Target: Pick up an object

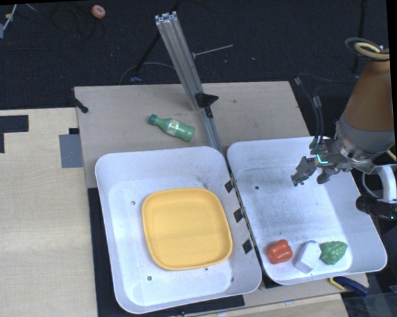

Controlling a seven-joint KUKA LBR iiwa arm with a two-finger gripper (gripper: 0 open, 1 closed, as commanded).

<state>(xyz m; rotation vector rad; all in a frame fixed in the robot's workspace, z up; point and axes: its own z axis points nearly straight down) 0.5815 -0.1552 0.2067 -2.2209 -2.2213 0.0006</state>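
Item 1: green bottle [172, 127], lying on its side on the bench, far left of the pincer and beyond the bins.
Item 2: yellow plate [187, 228], flat in the left bin [118, 214], well left of the pincer.
Items 3–5: red pepper [279, 251], white block [306, 256], green lump [333, 251], in a row along the right bin's [283, 203] near edge, well below the pincer.
Item 6: pincer [310, 174], over the right bin, fingers spread, holding nothing.

Even, soft overhead light with faint shadows. The white bins [119, 194] glare slightly. The picture is grainy and soft.
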